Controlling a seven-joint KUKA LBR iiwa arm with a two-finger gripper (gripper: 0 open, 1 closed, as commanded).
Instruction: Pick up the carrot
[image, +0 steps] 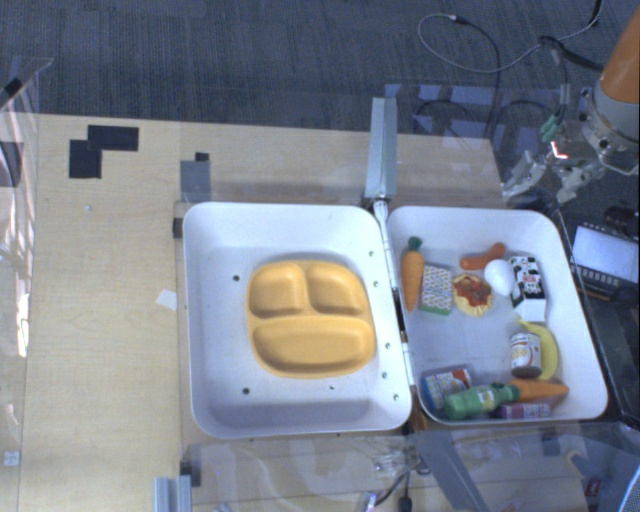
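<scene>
**Inspector:** Gripper (553, 172) position?

**Assistant:** Upper right, above and outside the right bin's (570, 262) far rim, hanging from the arm (620, 90). Fingers are spread apart, nothing between them.

**Inspector:** Carrot (411, 277)?

**Assistant:** In the right bin, near its left wall, lying roughly lengthwise with the green top toward the far side. Well apart from the gripper.

**Inspector:** Neighbours?

**Assistant:** A patterned packet (435, 290) just beside the carrot on its right. Then a pizza slice (472, 295), a white egg (497, 273) and a sausage (482, 259) close together. A milk carton (526, 279) stands right of the egg.

**Inspector:** Near side of that bin?

**Assistant:** A banana (545, 345) with a small can (521, 354) touching it, a green bottle (480, 401) lying down, a red-labelled box (447, 382), and a second orange piece (540, 389) by the bottle.

**Inspector:** Left bin (215, 300)?

**Assistant:** Holds a yellow tray (310, 318) with three compartments, set near the middle.
</scene>
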